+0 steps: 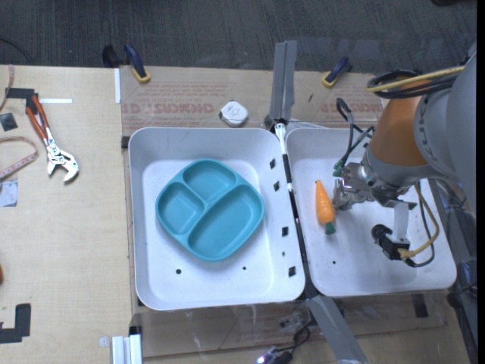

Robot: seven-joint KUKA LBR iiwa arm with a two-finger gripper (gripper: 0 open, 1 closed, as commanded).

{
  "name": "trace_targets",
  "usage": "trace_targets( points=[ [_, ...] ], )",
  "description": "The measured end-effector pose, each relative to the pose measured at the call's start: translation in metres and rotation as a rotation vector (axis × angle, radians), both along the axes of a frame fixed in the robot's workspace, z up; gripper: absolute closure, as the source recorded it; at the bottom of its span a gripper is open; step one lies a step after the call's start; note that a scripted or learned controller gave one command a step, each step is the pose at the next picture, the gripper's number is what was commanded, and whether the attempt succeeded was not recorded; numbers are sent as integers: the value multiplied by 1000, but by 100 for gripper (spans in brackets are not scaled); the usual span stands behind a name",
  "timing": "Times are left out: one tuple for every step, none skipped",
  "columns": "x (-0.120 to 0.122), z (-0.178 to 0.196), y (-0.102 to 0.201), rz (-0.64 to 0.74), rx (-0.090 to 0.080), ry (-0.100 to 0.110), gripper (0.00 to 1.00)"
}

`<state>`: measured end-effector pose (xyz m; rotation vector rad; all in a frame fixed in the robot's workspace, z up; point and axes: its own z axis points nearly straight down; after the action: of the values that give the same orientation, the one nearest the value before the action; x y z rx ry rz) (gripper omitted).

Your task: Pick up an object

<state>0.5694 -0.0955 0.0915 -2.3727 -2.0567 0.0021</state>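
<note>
While the grey arm's two-finger gripper [347, 196], grip state impossible to tell, hung low in the right-hand white bin [379, 279], the small orange toy carrot [324, 203] lay just to its left, long axis running near-to-far.

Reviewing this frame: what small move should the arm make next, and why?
Probably a short shift toward the carrot, then down. The carrot lies flat in the right bin, and the pincer sits just beside it, not around it.
</note>
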Motion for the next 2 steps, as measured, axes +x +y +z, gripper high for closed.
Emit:
trace_targets(
  points=[
    [25, 100, 77, -91, -2, -1, 100],
    [16, 144, 186, -126, -2, 0, 100]
  ],
)
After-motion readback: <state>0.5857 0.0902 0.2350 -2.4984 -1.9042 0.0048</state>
